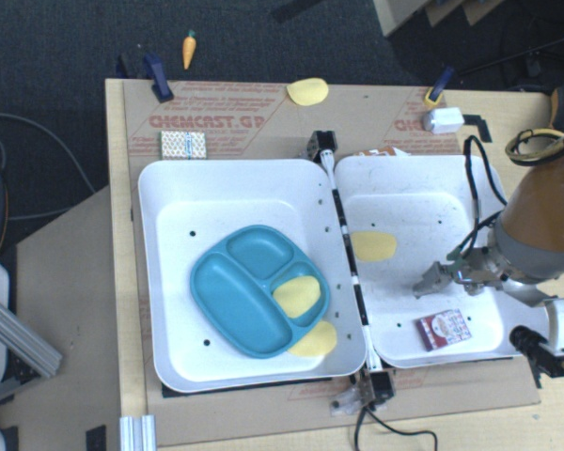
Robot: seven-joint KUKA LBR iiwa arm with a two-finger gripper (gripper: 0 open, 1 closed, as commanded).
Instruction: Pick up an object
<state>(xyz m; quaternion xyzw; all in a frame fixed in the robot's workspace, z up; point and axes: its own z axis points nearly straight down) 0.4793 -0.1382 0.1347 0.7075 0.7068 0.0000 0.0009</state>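
Note:
My gripper [442, 282] hangs in the right bin [404, 181], low on its right side, with nothing visibly held. Just below it a small red and white packet [442, 329] lies flat on the bin floor, near the front wall. A pale yellow soft piece [372, 245] rests against the right bin's left wall. In the left bin [169, 195] sits a blue divided plate [240, 294] with a yellow piece [297, 295] in its small compartment. Another yellow piece [314, 340] lies beside the plate's lower right edge.
On the bench behind the bins lie a yellow piece [307, 91], a patterned packet [183, 144], a white block [445, 118] and blue clamps [156, 78]. A black cable [477, 172] loops over the right bin's far right side. A small carrot toy [189, 50] lies on the floor.

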